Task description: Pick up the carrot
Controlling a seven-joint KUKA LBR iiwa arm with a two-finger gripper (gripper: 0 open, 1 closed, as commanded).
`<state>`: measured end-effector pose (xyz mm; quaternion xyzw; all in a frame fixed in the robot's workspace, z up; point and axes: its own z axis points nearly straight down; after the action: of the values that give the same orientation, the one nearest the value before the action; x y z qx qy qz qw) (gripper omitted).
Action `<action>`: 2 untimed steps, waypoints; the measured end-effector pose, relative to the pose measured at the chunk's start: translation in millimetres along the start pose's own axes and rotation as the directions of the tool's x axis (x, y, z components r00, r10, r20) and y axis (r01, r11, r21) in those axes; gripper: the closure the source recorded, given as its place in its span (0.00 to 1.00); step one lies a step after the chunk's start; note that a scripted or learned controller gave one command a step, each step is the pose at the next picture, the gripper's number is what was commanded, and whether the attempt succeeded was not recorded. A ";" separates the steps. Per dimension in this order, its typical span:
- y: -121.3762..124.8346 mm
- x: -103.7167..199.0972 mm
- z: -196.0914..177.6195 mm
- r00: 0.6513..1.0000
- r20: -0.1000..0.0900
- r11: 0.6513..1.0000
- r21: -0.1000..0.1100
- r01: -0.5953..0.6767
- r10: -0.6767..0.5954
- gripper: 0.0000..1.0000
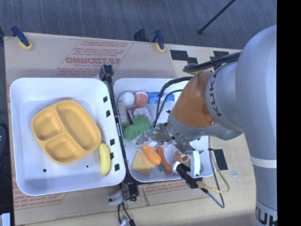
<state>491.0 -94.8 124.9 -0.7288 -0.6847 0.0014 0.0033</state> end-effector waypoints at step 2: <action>0.1 0.3 -9.7 1.000 0.000 1.000 0.003 0.005 -0.005 0.00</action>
<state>491.2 -94.6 134.5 -0.7272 -0.6864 0.0023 0.0045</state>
